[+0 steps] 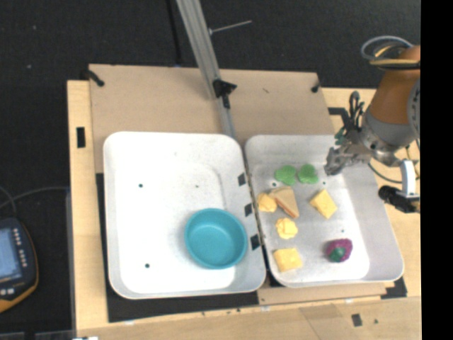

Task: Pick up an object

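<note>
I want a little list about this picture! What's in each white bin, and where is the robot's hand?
left bin: shallow white bin holding one round blue plastic bowl
right bin: shallow white bin holding small toy foods
green pieces: two green lumps near the far side
yellow pieces: yellow blocks and lumps around the middle
purple piece: purple and green lump near the front right
gripper: gripper over the right bin's far right part, beside the green lumps
held object: none seen

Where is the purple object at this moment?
The purple object lies in the right bin, near its front right corner, to the right of a yellow block and below another yellow block.
</note>
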